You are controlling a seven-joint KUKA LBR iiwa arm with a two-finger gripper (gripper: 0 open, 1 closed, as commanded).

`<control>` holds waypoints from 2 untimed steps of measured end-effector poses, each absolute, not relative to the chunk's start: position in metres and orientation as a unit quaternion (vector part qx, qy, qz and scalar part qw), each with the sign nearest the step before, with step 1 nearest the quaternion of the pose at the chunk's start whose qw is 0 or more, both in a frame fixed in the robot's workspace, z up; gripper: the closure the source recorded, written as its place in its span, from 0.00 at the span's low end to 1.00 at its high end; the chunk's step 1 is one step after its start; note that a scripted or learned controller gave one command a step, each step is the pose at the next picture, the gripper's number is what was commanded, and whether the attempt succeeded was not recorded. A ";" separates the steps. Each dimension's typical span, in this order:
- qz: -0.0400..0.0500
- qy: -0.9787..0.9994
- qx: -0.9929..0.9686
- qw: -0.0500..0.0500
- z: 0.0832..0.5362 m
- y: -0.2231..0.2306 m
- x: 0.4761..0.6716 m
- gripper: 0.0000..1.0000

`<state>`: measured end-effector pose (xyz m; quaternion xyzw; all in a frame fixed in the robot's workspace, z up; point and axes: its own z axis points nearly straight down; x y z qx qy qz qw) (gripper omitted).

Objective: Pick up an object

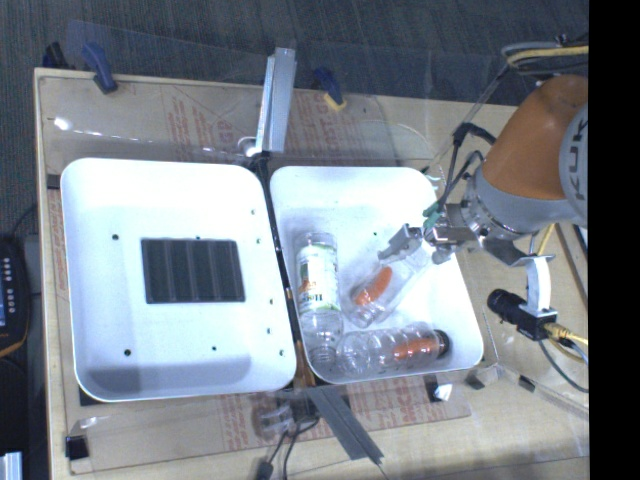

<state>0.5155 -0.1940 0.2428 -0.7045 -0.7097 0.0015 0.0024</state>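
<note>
Gripper [412,238] hangs over the right bin [352,186], near its right wall, just above the neck of a clear bottle [378,286] with orange inside; whether it is spread or pressed together I cannot tell from here; I judge nothing lifted yet, so the grasp and the raise are both left; two more bottles lie in that bin, one green-labelled [318,278], one along the front wall [395,348]; the left bin [100,183] carries a dark grille [193,270]; both sit on a pale bench [150,108] over dark carpet [300,8].
</note>
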 end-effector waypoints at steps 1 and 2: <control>0.002 -0.712 -0.702 0.002 0.171 -0.210 0.525 0.00; -0.007 -0.707 -0.707 -0.018 0.124 -0.214 0.546 0.00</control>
